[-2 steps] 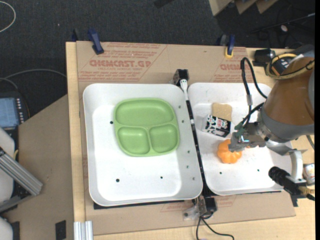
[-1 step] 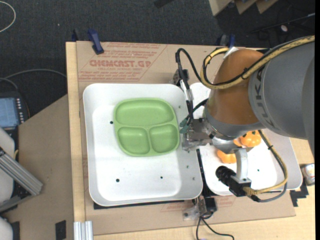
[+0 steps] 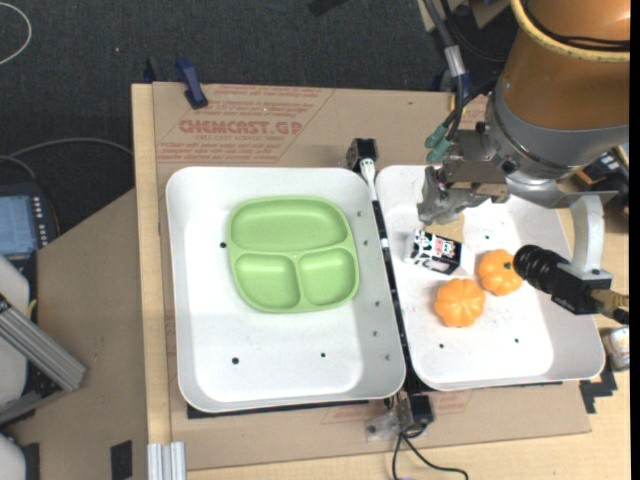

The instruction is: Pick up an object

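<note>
Arm [image 3: 570, 58] cut off at the top; tool [image 3: 440, 200] over right bin [image 3: 520, 368], grip unclear.

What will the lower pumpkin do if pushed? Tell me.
The lower pumpkin looks round, so it would probably roll rather than slide. Its ribbed, glossy skin may slip between fingers. It sits close to the other pumpkin and may bump it.

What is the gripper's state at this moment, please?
Gripper: cannot be told; it hangs in the right bin above the small black-and-white object.
</note>
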You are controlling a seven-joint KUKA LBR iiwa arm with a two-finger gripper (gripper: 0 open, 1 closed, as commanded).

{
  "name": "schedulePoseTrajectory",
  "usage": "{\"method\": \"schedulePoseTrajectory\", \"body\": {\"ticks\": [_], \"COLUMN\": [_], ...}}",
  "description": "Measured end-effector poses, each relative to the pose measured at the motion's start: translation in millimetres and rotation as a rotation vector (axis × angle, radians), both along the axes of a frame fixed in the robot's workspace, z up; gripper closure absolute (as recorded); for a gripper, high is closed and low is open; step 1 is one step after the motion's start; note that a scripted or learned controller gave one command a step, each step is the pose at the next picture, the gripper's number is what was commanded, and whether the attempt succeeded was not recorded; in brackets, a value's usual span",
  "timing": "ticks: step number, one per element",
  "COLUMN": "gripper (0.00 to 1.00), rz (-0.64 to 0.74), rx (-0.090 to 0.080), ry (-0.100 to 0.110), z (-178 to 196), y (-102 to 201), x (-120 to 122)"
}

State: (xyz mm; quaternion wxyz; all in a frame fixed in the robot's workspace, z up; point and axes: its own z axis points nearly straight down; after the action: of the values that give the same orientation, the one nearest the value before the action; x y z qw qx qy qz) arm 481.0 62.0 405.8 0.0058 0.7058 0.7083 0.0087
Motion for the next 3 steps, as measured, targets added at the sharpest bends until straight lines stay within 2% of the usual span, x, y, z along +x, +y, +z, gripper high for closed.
{"method": "schedulePoseTrajectory", "body": {"ticks": [1,2,3], "gripper": [1.00,1.00,1.00], "rz": [-0.009,-0.008,-0.011], "rx": [-0.006,-0.006,-0.005], "ry": [0.013,0.015,0.022], "z": [31,52,42], "y": [-64,-106,-172], "x": [-1,-1,-2]}}
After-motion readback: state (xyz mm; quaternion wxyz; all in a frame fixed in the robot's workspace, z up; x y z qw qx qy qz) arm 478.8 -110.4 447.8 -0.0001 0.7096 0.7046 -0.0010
